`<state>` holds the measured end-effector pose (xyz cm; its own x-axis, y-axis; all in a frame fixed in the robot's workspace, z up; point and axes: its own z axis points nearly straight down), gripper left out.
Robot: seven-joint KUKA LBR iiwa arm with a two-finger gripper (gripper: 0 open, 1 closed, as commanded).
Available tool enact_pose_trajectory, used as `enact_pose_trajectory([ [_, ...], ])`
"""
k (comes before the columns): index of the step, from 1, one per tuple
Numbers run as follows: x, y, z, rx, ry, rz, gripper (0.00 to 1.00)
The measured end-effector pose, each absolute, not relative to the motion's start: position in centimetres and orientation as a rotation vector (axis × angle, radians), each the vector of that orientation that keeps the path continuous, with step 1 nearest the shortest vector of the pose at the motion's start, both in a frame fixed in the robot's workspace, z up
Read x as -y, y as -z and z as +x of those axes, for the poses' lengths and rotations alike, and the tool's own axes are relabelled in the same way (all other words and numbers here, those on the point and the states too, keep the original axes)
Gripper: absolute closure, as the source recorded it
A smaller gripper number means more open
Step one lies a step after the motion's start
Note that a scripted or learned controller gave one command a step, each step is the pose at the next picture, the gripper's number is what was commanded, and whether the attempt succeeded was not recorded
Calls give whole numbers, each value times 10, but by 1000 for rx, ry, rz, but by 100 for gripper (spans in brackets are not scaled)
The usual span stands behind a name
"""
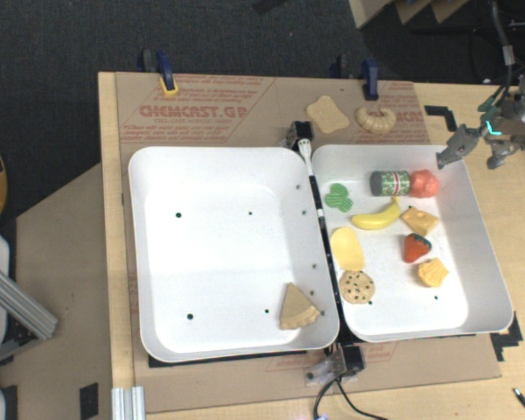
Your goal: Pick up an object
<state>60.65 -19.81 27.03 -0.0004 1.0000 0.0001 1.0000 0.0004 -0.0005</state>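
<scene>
The right bin (472, 313) holds several toy foods: a green can (390, 182), a red ball (425, 184), a green leaf piece (338, 197), a banana (376, 218), an orange wedge (419, 220), a strawberry (416, 248), a yellow oval (347, 248), a cookie (357, 286) and an orange chunk (432, 273). A tan wedge (297, 308) lies in the left bin (210, 226) near its front right corner. My gripper (469, 157) hovers over the right bin's far right corner, open, with nothing between its fingers. It is up and right of the red ball.
A bread slice (327, 115) and a ring-shaped pastry (376, 118) lie on the cardboard behind the bins. Two clamps (166, 75) hold the board's far edge. A black divider runs between the bins. Cables sit at the front edge.
</scene>
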Motion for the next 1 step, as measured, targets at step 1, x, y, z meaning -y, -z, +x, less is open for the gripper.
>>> enact_pose_trajectory([
  [1,225,-182,605,2215,-6,-2219,0],
])
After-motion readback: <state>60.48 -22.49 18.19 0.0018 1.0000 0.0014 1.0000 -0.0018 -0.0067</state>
